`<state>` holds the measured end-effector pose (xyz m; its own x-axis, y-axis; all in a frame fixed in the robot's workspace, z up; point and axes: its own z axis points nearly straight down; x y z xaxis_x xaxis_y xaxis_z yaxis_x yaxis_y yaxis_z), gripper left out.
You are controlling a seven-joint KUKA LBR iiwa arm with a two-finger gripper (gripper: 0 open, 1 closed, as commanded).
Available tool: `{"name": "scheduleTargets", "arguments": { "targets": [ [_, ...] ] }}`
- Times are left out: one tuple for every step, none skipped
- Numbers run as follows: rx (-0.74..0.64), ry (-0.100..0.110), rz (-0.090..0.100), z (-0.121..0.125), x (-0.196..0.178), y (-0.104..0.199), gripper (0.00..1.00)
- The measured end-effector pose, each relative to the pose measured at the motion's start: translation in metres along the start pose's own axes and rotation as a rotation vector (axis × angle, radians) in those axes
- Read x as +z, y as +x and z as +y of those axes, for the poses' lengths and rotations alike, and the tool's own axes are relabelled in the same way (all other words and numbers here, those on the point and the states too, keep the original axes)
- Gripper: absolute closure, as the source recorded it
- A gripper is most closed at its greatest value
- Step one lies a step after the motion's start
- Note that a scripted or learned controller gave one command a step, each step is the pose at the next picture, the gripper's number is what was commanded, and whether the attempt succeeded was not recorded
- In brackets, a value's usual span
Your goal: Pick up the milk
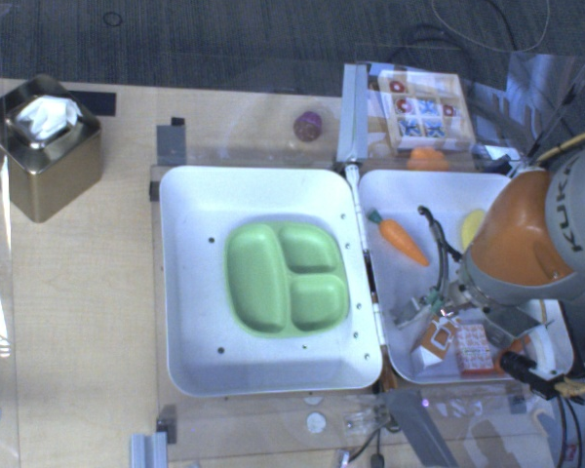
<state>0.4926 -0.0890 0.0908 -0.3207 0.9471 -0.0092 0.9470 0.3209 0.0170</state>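
Camera view looks down on two white bins, with the arm [541, 232] reaching in from the right over the right bin [400, 188]. Its gripper [437, 305] hangs low in that bin, and whether the fingers are apart or together I cannot tell; the metal parts there are small and tangled with a dark cable.

Just below the fingers, toward the bin's near wall, lies the milk [437, 341], a small carton with a brown and white face, tilted. Whether the fingers touch it is unclear. Beside the milk, on the side of the arm, lies a red and white box [474, 349]. Up and to the left of the fingers lies a carrot [402, 242], well apart from them. A yellow thing [473, 227] shows partly at the edge of the orange band, above the fingers.

Far left of the fingers, the left bin [190, 261] holds a green divided tray [286, 278]. A tissue box [44, 149] stands on the bench at far left.
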Motion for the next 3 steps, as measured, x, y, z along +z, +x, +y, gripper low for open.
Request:
{"name": "scheduleTargets", "arguments": {
  "targets": [
    [0.257, -0.003, 0.002, -0.0005, 0.0, -0.0042, 0.0],
    [0.403, -0.003, 0.0, -0.0009, 0.0001, -0.0053, 0.0],
    [0.403, -0.003, 0.0, -0.0009, 0.0001, -0.0053, 0.0]
  ]
}}
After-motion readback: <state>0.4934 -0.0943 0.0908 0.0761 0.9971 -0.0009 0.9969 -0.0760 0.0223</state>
